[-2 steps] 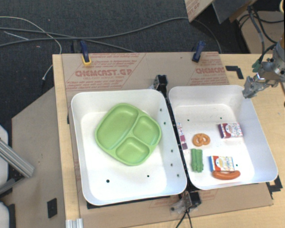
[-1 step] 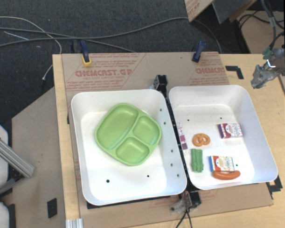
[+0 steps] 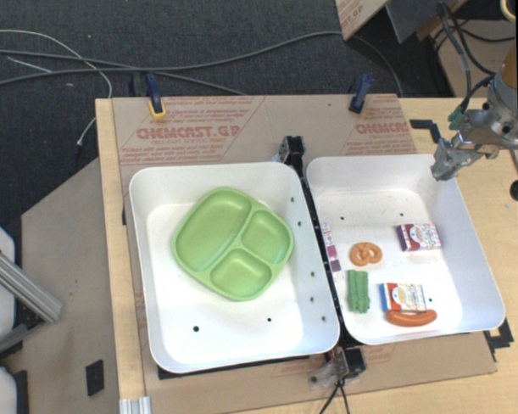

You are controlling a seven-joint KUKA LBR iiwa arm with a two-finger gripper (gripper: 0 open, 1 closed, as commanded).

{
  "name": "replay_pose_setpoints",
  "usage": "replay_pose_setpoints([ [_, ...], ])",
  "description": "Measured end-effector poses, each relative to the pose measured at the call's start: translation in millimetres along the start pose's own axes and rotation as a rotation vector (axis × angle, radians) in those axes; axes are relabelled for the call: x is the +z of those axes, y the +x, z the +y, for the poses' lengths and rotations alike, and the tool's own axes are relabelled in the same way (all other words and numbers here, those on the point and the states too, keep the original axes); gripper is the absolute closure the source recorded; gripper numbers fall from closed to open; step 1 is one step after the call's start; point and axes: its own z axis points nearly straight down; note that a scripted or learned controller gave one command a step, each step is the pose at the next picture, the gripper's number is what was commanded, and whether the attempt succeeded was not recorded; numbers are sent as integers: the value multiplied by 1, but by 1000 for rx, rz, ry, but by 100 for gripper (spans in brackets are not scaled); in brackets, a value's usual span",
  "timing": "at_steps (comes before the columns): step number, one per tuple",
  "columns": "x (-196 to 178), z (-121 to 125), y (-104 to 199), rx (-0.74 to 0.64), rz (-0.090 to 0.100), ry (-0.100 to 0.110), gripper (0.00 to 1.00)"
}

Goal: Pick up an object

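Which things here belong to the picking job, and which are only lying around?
For the job: gripper; pretzel; green block; red sausage; two small cartons.

Lying about: green divided plate; clamps; cardboard sheet; cables.

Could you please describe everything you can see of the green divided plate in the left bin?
The green plate is a light green, plastic-looking tray with rounded corners and three compartments: one large along its upper left, two smaller ones on the right and bottom. It lies flat, right side up, turned at an angle, near the middle of the left bin. Its compartments hold nothing, and it touches only the bin floor.
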Motion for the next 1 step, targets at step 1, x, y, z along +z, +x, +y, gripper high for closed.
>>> replay_pose_setpoints([
  [1,-1,-16,51,-2,0,-1,100],
])
